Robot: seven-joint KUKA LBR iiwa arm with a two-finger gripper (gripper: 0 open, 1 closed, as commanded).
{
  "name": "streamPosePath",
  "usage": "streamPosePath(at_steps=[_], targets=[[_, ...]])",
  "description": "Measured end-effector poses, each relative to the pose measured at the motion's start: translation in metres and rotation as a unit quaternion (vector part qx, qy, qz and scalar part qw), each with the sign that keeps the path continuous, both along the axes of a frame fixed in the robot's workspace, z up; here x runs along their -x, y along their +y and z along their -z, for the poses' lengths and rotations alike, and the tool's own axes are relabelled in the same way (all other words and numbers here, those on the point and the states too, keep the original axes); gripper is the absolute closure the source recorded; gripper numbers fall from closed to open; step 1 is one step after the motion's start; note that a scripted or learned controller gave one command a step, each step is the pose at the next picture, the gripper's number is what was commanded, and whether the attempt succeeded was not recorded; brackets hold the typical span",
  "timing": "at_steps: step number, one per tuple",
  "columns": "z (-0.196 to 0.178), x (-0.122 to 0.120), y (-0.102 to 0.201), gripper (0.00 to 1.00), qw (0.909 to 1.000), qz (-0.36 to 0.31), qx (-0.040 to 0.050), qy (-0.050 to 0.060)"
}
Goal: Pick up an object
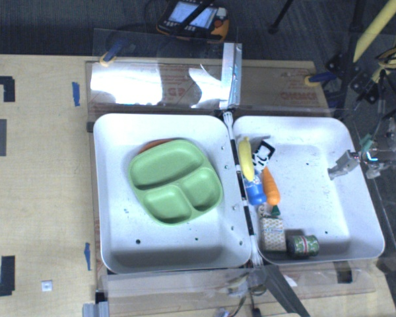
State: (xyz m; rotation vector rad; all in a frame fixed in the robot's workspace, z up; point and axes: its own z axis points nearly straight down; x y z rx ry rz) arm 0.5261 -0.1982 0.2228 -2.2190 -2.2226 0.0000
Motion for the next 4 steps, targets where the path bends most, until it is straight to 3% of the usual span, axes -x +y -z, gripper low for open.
streamPosePath(at_steps=[1,2,3,4], targets=[[0.035,0.047,0.070,0.00,0.9999,0.015,0.0001,0.000],[0.039,0.009,0.136,0.00,1.0000,-0.007,0.0004,-0.001],[0.124,-0.040,0.099,0.00,0.9989,-0.048,0.0011,-0.001],[0.114,-0.041,0.100,1.00,0.9989,-0.048,0.0010,-0.002]])
